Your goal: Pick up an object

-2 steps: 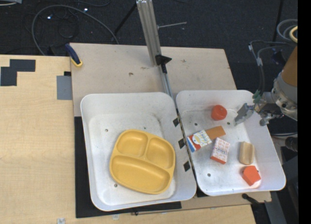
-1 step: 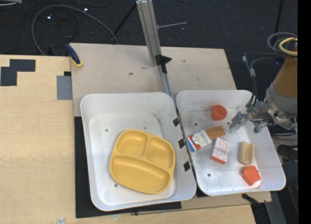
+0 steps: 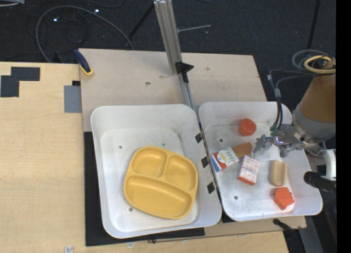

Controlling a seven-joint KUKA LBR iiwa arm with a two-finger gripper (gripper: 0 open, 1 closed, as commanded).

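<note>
Pincer low in the right bin, near the bench's right edge.
Whether it is open or closed cannot be told; the brown block lies just beside its tip, nothing visibly gripped.

No text, brand name, number or sign is legible at this resolution. Two items in the right bin carry printed packaging. The small carton shows a white face with red and blue graphics. The red-and-white packet shows a pale panel with fine dark marks, possibly lines of print or a barcode; the characters cannot be resolved. The yellow divided tray in the left bin bears no visible marking.
</note>
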